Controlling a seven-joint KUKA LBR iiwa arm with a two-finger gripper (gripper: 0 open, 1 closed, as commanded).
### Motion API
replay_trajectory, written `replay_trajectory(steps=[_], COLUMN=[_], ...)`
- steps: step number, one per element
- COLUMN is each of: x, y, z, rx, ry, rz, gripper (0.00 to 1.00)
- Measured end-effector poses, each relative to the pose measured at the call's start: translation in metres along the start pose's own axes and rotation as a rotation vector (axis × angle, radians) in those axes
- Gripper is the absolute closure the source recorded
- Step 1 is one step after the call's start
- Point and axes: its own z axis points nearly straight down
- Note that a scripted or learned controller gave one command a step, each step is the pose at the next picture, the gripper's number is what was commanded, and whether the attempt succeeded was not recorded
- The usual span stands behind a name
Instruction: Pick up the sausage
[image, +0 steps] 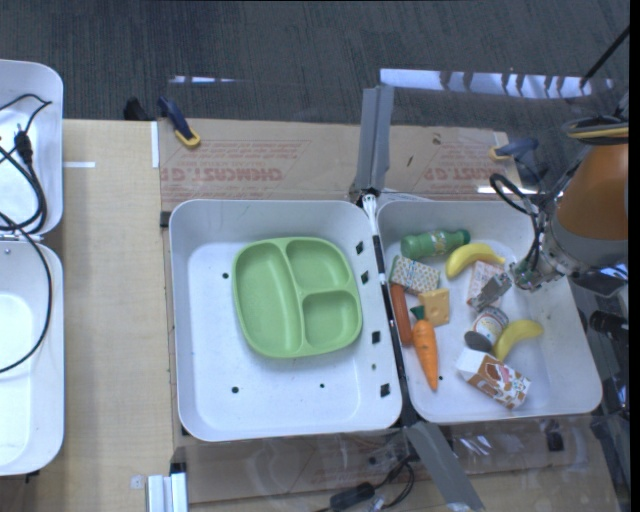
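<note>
Hand (497, 291) over right bin, sausage (401, 313) lengthwise near-far

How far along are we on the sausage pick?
Early stage. Done: the arm has reached over the right bin, with the end effector low among the items near the upper banana. In hand: nothing visibly held. Left: the sausage lies untouched along the right bin's left wall, above the carrot, apart from the end effector, so moving across, grasping and lifting remain.
</note>
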Motion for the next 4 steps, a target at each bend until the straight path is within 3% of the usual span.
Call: replay_trajectory(steps=[1,2,3,4], x=[-0.032,-0.044,0.054,0.102], y=[0.037,0.067,0.107,0.130], z=[0.007,0.008,0.009,-0.093], rx=[-0.001,0.011,0.009,0.002], ry=[0.001,0.022,0.001,0.000], rz=[0.035,0.206,0.351,0.265], gripper=[0.00,0.00,0.00,0.00])
